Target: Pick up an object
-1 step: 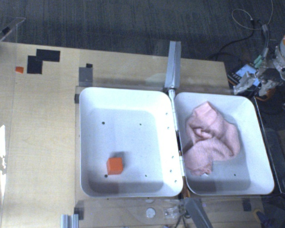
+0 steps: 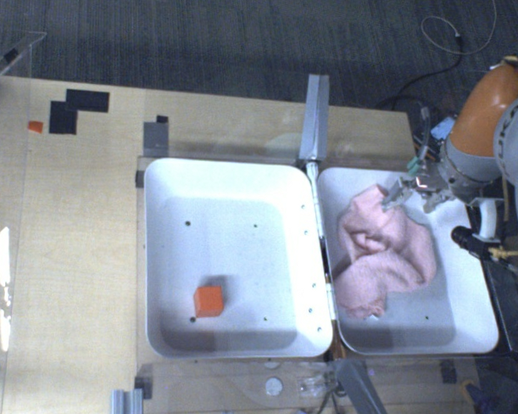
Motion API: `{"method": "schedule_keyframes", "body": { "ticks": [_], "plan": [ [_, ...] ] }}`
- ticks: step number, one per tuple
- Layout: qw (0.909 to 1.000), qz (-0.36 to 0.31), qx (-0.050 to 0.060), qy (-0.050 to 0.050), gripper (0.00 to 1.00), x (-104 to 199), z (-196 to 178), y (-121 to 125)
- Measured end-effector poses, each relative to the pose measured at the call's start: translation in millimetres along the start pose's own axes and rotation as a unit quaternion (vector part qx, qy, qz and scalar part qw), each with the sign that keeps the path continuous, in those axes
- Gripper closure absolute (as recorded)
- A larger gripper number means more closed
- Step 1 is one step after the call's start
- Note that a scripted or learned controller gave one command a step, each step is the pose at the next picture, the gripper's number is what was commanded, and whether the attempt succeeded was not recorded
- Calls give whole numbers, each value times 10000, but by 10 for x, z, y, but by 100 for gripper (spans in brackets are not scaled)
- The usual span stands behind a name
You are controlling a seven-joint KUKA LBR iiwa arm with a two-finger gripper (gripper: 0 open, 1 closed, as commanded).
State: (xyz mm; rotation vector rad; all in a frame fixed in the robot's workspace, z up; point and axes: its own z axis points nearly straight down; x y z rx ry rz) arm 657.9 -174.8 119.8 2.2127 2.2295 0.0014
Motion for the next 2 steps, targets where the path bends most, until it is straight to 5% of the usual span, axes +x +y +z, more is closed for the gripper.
{"method": "schedule_keyframes", "body": {
  "ticks": [1,2],
  "plan": [
    [9986,522,-28,-5,0,-27,326,133],
    [9963,-854,-61,-4,0,610,295,-805]
  ]
}}
